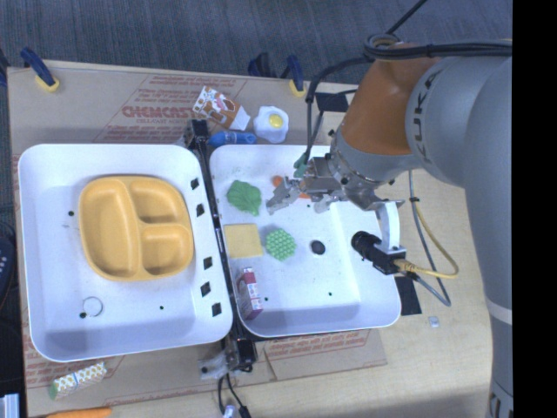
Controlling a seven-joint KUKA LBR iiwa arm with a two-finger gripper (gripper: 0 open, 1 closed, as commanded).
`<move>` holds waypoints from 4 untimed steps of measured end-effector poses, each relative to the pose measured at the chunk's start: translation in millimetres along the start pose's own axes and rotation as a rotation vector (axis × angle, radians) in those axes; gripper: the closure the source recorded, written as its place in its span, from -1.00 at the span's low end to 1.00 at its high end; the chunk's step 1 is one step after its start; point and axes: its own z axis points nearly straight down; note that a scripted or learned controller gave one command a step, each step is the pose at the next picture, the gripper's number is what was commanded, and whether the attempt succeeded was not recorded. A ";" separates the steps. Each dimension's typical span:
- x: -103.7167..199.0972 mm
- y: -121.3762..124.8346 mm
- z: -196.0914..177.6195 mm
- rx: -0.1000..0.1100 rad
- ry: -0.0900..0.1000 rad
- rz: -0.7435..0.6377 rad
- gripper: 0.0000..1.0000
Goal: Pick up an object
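My gripper [294, 195] hangs over the upper middle of the right bin [348, 312], its grey fingers pointing left. They appear spread, with nothing between them. Just left of the fingertips lies a green leafy toy [244, 196]. Below it lie a pale yellow square block [243, 240] and a green bumpy round piece [280, 244]. A small orange bit [277, 181] sits just above the fingers. A dark red packet [250, 291] leans at the bin's left wall, and a small dark disc [318, 248] rests near the middle.
The left bin [43, 320] holds a yellow divided tray [137, 225] and a small clear ring [91, 306]. Behind the bins lie a snack packet [214, 105], a blue item [231, 137] and a white-and-yellow egg toy [271, 123]. Cables trail at the right.
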 end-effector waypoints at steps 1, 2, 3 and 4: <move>-11.8 95.6 96.5 0.003 0.000 -0.025 -1.00; -63.2 101.2 117.9 -0.016 -0.004 -0.045 -1.00; -64.4 101.8 106.5 -0.016 -0.008 -0.049 1.00; -64.3 101.6 106.9 -0.016 -0.007 -0.049 -1.00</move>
